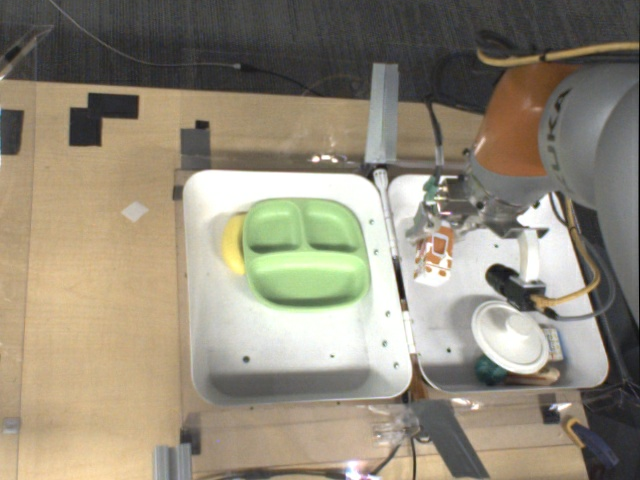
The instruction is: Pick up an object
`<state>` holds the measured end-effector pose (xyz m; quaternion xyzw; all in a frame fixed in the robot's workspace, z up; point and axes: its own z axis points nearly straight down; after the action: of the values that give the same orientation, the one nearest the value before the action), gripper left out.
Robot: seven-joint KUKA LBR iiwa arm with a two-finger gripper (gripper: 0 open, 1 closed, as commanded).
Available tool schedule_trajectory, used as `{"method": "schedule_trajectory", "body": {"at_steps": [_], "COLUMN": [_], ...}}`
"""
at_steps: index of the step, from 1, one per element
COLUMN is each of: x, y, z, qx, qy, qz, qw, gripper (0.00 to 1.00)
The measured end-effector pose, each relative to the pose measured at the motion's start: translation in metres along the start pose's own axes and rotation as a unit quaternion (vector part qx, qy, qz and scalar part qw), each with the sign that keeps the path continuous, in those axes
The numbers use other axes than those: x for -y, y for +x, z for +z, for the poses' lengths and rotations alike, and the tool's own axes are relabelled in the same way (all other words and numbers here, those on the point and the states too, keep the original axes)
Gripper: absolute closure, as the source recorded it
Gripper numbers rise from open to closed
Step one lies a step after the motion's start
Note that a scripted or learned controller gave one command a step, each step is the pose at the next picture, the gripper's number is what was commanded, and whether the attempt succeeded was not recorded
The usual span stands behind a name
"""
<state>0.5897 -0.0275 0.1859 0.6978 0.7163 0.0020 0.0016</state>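
arm (560,118) is reaching in from the right, orange band sitting above the wrist, wrist bending down over the far-left part of the right bin (455,338); gripper (438,211) is hanging over that corner, close to the bin's wall on the left-bin side; jaw state: cannot tell, the mechanism is reading as a tangle of metal and wires from this angle

orange-and-white packet (435,256) is lying tilted in the right bin, just beside the gripper on its near side; cannot tell whether the two are touching

rest of the right bin: white round bowl-like thing (508,336) is sitting in the near-right part, well apart from the packet; small teal thing (488,370) is touching its near-left edge; brown piece (535,376) is lying along the near wall just below the bowl; small blue-and-white item (553,346) is sitting right beside the bowl, too small to identify

left bin (290,353) is holding a green divided plate (305,251), three compartments, lying flat in the far half; yellow thing (233,246) is poking out from under the plate's left edge, partly hidden; both bins are resting on the wooden bench (100,268)
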Motion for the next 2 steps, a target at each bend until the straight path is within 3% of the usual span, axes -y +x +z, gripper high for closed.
{"method": "schedule_trajectory", "body": {"at_steps": [1,2], "x": [0.0,0.038], "y": [0.0,-0.057], "z": [0.0,0.029], "qx": [0.0,0.001], "qy": [0.0,0.001], "qz": [0.0,-0.052], "qw": [1.0,0.9986], "gripper": [0.0,0.0]}}
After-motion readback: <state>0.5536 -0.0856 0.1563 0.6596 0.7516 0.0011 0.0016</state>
